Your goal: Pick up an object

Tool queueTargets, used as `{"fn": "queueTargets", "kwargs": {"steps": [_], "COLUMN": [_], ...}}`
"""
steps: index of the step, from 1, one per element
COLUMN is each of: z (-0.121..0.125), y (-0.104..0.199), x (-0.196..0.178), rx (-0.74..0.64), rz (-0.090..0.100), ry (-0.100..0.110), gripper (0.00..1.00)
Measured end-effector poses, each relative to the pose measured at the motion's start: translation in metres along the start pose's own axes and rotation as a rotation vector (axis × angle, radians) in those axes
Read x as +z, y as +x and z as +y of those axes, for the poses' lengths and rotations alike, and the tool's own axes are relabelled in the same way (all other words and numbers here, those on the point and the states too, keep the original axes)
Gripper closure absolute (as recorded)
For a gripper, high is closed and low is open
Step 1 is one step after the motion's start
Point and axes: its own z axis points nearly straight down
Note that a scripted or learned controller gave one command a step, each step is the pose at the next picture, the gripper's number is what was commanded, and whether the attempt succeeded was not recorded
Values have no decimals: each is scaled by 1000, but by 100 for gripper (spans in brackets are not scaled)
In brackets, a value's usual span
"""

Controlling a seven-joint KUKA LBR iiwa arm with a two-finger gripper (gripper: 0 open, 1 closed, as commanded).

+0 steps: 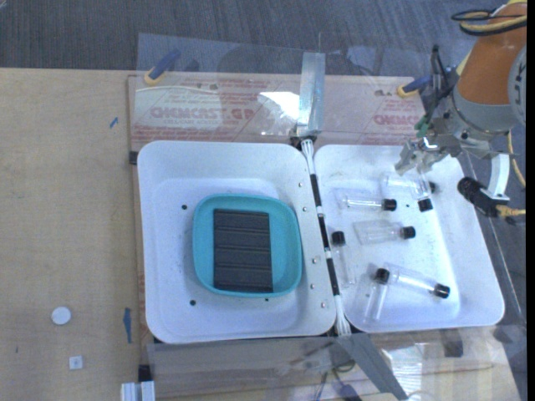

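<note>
Above the right bin (pixel 476 307), metal fingers (pixel 415 155) (gap impossible to judge) hang over clear, black-capped vials (pixel 368 200).

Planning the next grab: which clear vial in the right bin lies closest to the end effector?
The vial at the bin's upper right, just below the end effector; the other vials lie lower, toward the bin's middle and bottom.

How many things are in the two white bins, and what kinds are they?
Clear vials with black caps: 5, all in the right bin (near)
Small black cap lying alone: 1
Teal tray: 1, in the left bin
Dark ridged block: 1, on the tray
Total: 8

The vials are see-through, so one could be missed.
</note>
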Motion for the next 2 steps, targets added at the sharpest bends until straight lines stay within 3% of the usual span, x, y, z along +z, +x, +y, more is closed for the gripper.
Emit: {"fn": "queueTargets", "kwargs": {"steps": [1, 2], "z": [21, 21], "y": [53, 106], "x": [-39, -65], "rx": [-2, 99], "rz": [0, 0], "ry": [-1, -1], "gripper": [100, 100]}}
